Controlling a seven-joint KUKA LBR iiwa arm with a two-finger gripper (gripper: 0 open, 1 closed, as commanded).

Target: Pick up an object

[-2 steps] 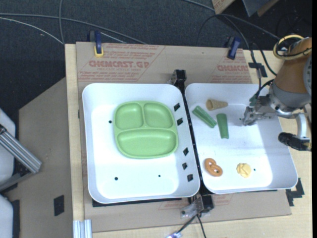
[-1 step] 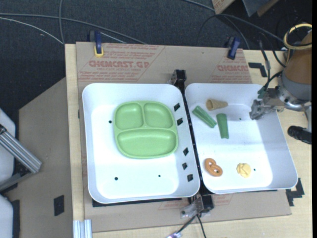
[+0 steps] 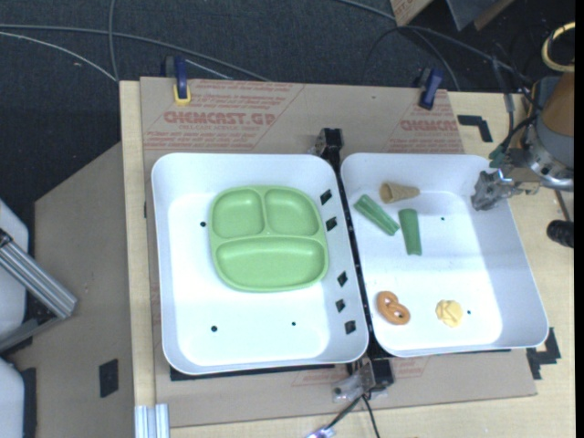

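Note:
The right bin holds two green sticks, one slanted and one upright. A tan cone lies near its far wall. Toward its front edge rest an orange pretzel and a yellow piece. My gripper hangs at the right bin's far right corner, above the rim, apart from every object. Nothing shows between its fingers.
The left bin carries a green divided plate with three compartments. Black clips line the seam between the bins. Blue clamps sit at the board's far edge. Cables trail over the dark floor behind.

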